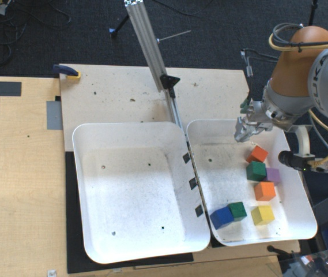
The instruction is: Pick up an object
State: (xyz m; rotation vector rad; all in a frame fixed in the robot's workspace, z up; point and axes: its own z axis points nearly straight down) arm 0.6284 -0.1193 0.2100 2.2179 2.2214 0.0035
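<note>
The gripper (pixel 243 133) hangs low over the far end of the right bin (pixel 302 227), its metal tip pointing down and left; whether it is open or shut I cannot tell at this slant, and nothing shows in its grasp. Just beside it, toward the near side, lies an orange cube (pixel 259 153), with a green cube (pixel 256 170) touching it below, a purple cube (pixel 273 175) at the green one's right, then a second orange cube (pixel 264 190) and a yellow cube (pixel 262 214). A blue cube (pixel 222 217) and a smaller green cube (pixel 237 210) sit together against the bin's left wall. The cubes seem to lie as they fell, loosely bunched along the right half, which leaves the first orange cube as the likeliest target, being closest to the tip. The arm (pixel 299 68) bends in from the right, wrist tilted, probably to clear the bin's rim. The left bin (pixel 89 137) has a speckled white floor. Both bins rest on a pale board (pixel 117 91), with a slanted metal rail (pixel 149 39) rising between them; a wooden table (pixel 19 172) lies to the left, and dark carpet with cables lies behind.
</note>
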